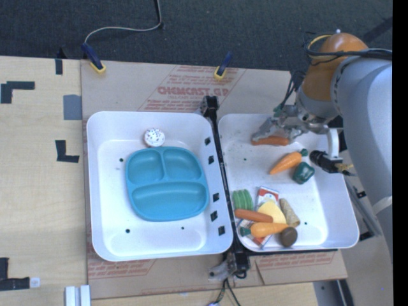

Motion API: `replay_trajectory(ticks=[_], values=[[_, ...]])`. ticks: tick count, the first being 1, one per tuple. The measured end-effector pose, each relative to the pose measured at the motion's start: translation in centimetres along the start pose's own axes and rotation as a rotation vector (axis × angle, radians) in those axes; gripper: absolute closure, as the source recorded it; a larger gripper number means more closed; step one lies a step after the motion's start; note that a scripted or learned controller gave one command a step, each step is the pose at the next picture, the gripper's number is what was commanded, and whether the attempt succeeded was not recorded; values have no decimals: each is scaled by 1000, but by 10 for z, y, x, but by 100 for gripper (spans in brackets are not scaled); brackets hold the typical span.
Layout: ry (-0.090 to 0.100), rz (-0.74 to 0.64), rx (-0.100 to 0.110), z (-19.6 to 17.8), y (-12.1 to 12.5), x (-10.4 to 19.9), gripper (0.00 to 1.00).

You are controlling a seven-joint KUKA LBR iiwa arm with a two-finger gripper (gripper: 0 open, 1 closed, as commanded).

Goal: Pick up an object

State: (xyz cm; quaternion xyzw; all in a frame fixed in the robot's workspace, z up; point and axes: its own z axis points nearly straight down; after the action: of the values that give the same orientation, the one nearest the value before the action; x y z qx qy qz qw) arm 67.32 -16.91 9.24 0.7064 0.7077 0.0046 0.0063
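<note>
My gripper (266, 134) is low in the back part of the right bin (331, 234), right over a flat orange-red piece (273, 142) that lies on the bin floor. I cannot make out whether the piece is between the gripper's tips. An orange carrot (285, 162) and a dark green block (303, 173) lie just in front of the gripper. A pile sits at the bin's front left: a green vegetable (242, 199), a red sausage (254, 215), a yellow wedge (273, 211), another carrot (268, 229) and a brown ball (288, 236).
The left bin (102, 234) bears a blue divided plate (167, 182) and a small white dotted ball (154, 137) behind it. The black divider clips (211, 145) run between the bins. The arm's grey body (366, 113) covers the right bin's right edge.
</note>
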Motion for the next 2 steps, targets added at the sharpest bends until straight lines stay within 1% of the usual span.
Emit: replay_trajectory(ticks=[1, 2], values=[[2, 0, 13, 5, -53, 52, 0], [1, 0, 12, 6, -24, 62, 0]])
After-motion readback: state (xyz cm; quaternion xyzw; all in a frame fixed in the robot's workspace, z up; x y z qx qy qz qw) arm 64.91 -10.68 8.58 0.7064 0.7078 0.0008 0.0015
